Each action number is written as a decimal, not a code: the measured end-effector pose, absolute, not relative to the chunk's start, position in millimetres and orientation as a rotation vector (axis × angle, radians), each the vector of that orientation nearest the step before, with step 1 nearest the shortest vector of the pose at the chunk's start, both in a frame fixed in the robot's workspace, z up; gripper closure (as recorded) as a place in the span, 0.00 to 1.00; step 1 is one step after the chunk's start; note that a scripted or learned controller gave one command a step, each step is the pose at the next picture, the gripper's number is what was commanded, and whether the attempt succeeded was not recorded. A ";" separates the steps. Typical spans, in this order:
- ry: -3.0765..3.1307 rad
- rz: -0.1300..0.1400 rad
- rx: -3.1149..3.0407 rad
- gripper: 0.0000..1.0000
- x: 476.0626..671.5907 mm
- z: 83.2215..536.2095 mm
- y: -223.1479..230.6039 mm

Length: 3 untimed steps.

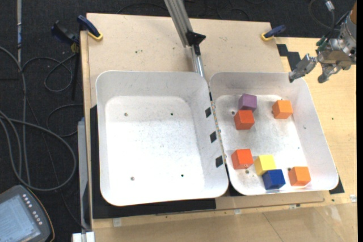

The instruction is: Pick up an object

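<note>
Camera view: the tool (315,69) hangs over the far right corner of the right-hand shallow white bin (317,139), fingers spread apart, nothing between them. Nearest candidate: small orange cube (282,109), in that bin's far right part, lying left of and nearer than the tool.

Bench is a pale tan wooden board (147,45) sitting over dark carpeted floor (39,20). Two shallow white plastic bins sit directly on it, side by side and touching along the middle: the left bin (108,122) and the right bin (317,139). Blue-and-yellow clamps grip its back corners, one left (89,28), one right (273,32).
</note>
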<state>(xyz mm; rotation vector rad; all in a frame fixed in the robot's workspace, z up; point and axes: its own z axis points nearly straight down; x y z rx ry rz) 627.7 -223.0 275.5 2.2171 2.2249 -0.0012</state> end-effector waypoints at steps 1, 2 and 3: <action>2.225 -0.002 2.217 0.00 627.7 275.4 -222.8; 2.227 -0.005 2.223 0.00 624.4 213.5 -215.4; 2.224 -0.005 2.224 0.00 621.3 169.6 -217.2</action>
